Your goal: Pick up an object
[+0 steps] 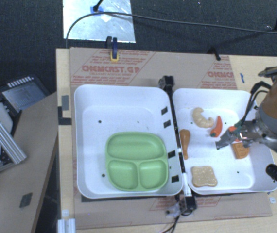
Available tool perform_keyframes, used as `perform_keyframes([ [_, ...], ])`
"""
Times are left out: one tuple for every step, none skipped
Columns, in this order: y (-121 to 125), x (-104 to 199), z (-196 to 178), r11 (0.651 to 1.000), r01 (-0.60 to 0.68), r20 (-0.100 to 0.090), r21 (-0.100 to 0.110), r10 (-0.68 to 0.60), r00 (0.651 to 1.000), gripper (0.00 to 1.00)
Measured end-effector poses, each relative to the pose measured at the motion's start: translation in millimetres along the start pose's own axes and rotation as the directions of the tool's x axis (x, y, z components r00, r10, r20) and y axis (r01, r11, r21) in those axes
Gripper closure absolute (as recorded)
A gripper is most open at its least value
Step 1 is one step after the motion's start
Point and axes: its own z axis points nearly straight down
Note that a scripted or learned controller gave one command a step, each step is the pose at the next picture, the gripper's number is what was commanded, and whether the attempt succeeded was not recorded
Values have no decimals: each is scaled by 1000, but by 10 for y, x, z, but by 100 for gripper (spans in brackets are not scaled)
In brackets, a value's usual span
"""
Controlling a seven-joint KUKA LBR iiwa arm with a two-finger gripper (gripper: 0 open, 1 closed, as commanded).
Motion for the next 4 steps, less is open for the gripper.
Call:
perform_keyframes([
  [52,-83,544,1000,-1,0,1,1,1000,0],
  [52,-142,982,1000,-1,-1,1,1,1000,0],
  [69,-144,853,1000,0,1,-4,0,1000,100],
  [39,-152,223,1000,3,3,-9,-3,1000,100],
])
